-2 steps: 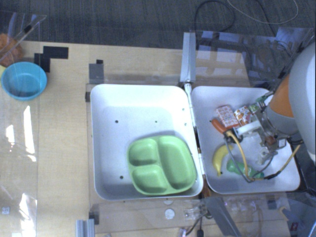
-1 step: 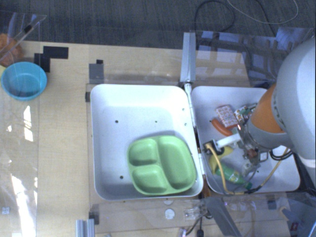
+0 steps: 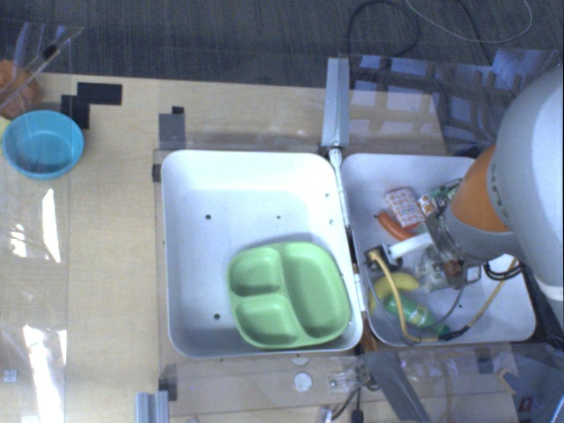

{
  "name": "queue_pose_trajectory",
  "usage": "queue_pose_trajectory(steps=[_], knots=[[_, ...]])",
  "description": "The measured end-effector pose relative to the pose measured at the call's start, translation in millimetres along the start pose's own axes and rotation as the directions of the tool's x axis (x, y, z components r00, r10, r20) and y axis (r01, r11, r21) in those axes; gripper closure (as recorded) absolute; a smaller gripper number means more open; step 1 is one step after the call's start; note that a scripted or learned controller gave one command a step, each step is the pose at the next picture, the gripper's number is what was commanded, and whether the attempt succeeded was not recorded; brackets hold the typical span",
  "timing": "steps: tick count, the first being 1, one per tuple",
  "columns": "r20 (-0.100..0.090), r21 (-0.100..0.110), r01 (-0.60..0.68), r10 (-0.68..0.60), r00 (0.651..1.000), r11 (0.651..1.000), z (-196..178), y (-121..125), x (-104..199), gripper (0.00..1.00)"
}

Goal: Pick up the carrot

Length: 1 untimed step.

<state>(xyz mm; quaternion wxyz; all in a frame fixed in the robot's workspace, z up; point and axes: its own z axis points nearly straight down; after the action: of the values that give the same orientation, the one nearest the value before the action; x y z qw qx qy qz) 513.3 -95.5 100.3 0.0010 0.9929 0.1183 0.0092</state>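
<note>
Looming grey arm (image 3: 529, 174) poises its gripper (image 3: 434, 256) over the right bin (image 3: 511, 320), the carrot (image 3: 397, 227) just beyond it; finger state cannot be told.

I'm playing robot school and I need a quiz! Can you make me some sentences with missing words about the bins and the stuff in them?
1. The green divided plate lies in the ____ bin.
2. The carrot lies in the ____ bin.
3. The bowl on the bench at far left is ____ in colour.
4. The band on the arm above the pincer is ____.

Missing words: left; right; blue; orange
</note>
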Motion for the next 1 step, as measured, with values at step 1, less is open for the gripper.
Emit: queue_pose_trajectory(steps=[1], knots=[[0.008, -0.003, -0.031, 0.031, 0.999, 1.0, 12.3, 75.9, 21.9, 1.0]])
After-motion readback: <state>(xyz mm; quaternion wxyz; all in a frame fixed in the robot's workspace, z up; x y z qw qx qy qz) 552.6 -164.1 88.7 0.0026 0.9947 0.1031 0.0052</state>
